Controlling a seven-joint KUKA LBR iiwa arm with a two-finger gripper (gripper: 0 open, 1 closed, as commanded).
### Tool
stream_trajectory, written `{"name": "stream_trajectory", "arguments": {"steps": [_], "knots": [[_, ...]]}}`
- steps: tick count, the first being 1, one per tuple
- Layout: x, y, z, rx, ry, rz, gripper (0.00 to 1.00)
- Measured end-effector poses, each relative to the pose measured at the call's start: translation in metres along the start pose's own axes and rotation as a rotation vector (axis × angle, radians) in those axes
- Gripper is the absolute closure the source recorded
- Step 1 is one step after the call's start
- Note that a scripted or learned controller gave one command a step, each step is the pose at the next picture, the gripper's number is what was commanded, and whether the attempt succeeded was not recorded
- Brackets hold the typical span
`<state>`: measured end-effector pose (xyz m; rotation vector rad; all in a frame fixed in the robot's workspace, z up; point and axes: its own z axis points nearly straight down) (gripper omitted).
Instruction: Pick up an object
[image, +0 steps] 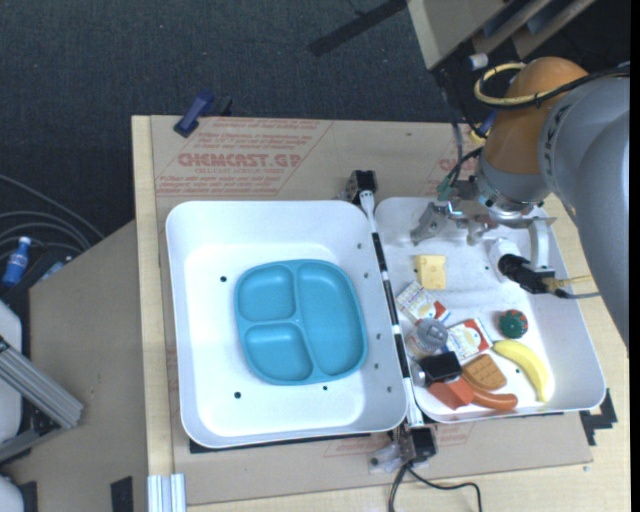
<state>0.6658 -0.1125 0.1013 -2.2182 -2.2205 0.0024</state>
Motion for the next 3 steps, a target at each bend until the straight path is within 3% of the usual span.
{"name": "stream_trajectory", "arguments": {"steps": [1,2,3], "knots": [[0.004,-0.074,0.017,0.000,0.000,0.001,0.00],[-0.001,-0.006,0.016,-0.004,-0.001,0.000,0.00],[0.020,-0.053,0.017,-0.001,0.000,0.001,0.00]]}}
